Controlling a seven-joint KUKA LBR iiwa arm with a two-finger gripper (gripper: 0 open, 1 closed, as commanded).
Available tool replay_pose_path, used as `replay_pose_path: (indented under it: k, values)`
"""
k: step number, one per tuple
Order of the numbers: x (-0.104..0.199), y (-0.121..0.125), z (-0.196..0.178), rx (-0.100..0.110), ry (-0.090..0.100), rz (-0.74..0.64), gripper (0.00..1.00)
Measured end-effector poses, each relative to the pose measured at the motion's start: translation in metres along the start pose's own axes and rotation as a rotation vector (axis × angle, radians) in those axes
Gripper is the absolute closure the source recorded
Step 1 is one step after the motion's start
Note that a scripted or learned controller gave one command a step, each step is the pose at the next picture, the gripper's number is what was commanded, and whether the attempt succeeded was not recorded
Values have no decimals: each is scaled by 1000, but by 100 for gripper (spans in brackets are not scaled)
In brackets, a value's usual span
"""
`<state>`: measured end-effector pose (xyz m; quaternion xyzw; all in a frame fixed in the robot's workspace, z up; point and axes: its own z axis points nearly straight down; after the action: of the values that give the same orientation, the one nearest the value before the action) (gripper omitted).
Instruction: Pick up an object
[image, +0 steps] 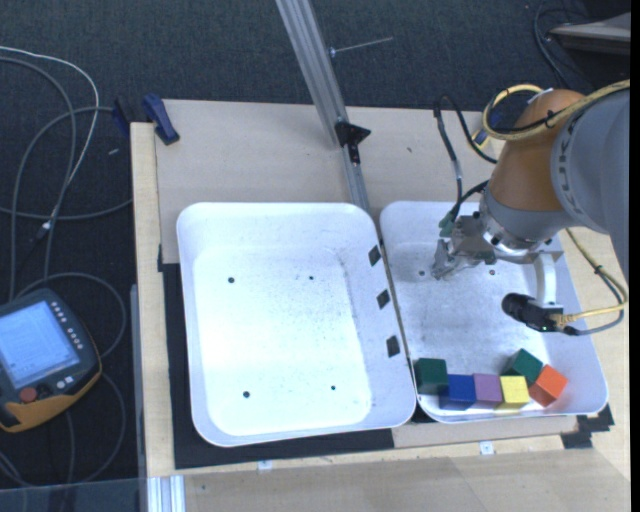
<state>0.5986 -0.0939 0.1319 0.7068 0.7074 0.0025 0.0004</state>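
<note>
- The arm reaches in over the right bin, and its end effector hangs low over the bin's upper part, near the far rim.
- The end effector's state cannot be told: from this slanted overhead angle the wrist body covers most of the tip, and nothing shows between its parts, so I would not say it has hold of anything.
- The step in hand looks like the approach; no object has been lifted yet.
- The candidate objects are small blocks lined up along the near rim of the right bin, well apart from the end effector: a green block, a blue block, a lilac block, a yellow block, an orange block and, just behind those last two, a second dark green block.
- The blocks sit touching or nearly touching in a row, which probably leaves little room for a finger between neighbours.
- The green block at the row's left end has one open side and seems the easiest target.
- The next move calls for travelling toward the near rim, centring over one block, then descending.
- The left bin holds no blocks.
</note>
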Motion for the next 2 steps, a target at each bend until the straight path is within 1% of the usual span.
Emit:
replay_pose_path:
  k: [1,2]
  values:
    - [0,0,1,1,0,0,0]
    - [42,-10,-73,-4,-1,-5,0]
